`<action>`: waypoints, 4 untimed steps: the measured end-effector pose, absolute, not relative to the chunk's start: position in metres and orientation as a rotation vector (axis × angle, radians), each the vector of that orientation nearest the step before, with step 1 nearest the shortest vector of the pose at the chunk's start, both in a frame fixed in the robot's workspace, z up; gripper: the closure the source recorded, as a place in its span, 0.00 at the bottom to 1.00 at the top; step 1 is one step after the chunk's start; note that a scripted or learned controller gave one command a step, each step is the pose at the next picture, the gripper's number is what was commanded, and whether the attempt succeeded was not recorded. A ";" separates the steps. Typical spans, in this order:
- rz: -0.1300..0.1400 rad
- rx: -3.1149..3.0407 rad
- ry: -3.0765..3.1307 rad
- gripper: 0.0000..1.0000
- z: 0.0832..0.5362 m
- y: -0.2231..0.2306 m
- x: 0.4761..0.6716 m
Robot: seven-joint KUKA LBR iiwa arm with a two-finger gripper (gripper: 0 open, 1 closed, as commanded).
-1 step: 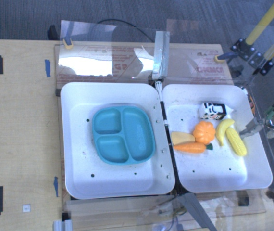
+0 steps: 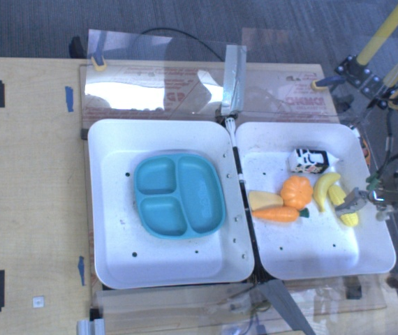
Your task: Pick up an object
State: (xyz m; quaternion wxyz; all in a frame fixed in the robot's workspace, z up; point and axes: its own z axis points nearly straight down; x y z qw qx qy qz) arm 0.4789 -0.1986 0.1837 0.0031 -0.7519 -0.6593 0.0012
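The right bin (image 2: 311, 253) holds several toy foods. An orange pumpkin (image 2: 297, 191) sits mid-bin with a carrot (image 2: 276, 214) lying in front of it and a pale yellow wedge (image 2: 263, 200) to its left. A yellow banana (image 2: 325, 187) lies right of the pumpkin, and a black-and-white toy (image 2: 308, 160) rests behind it. A small yellow piece (image 2: 345, 209) lies near the bin's right wall. The gripper (image 2: 356, 201) shows as a grey part low over that yellow piece, reaching in from the right rim.
The left bin (image 2: 115, 257) carries a blue divided plate (image 2: 179, 195). Clear plastic sheets stand behind both bins. Cables and a yellow pole (image 2: 387, 26) crowd the upper right. A wooden bench top (image 2: 24, 187) extends to the left.
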 end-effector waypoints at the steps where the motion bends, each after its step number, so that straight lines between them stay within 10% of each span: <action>1: 0.003 -2.359 -2.063 0.00 0.169 -0.193 0.479; 2: -0.005 -2.211 -2.243 0.00 0.258 -0.208 0.543; 3: -0.015 -2.081 -2.370 0.00 0.123 -0.138 0.644; 4: -0.039 -2.083 -2.420 0.00 0.108 -0.130 0.594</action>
